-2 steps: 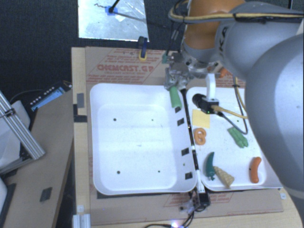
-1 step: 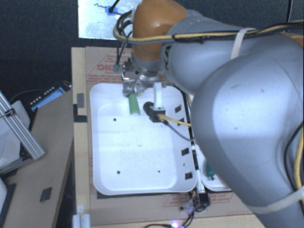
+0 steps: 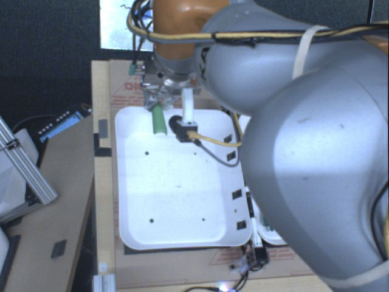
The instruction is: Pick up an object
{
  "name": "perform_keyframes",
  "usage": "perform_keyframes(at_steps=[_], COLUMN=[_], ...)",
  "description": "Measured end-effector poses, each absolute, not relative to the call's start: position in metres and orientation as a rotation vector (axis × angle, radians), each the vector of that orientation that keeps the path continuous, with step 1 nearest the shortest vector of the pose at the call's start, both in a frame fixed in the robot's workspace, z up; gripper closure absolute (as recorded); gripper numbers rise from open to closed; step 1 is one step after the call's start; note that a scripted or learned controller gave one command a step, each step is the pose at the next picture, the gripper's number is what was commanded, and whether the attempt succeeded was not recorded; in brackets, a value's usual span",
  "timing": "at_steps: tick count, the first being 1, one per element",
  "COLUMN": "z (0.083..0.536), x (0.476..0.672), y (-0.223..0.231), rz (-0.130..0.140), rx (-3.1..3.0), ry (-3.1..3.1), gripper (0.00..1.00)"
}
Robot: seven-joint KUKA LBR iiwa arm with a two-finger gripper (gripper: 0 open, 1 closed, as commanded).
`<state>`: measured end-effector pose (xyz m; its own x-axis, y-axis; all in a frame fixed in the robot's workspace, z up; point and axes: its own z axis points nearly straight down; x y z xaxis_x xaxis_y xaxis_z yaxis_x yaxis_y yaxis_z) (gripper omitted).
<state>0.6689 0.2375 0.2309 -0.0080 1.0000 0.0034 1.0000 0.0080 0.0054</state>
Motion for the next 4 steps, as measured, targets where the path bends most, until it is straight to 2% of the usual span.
perform_keyframes(at_steps=[1, 2, 3, 4], z=[0.309, 0.392, 0.472, 0.540], x=[0.670, 0.669, 0.668, 0.658], y=[0.212, 0.236, 0.235, 0.235], rz=[0.013, 0.017, 0.016, 0.012], rx=[2.218, 2.211, 2.210, 2.211], ry=[2.218, 2.226, 2.226, 2.227], gripper=[1.00, 1.00, 1.00, 1.00])
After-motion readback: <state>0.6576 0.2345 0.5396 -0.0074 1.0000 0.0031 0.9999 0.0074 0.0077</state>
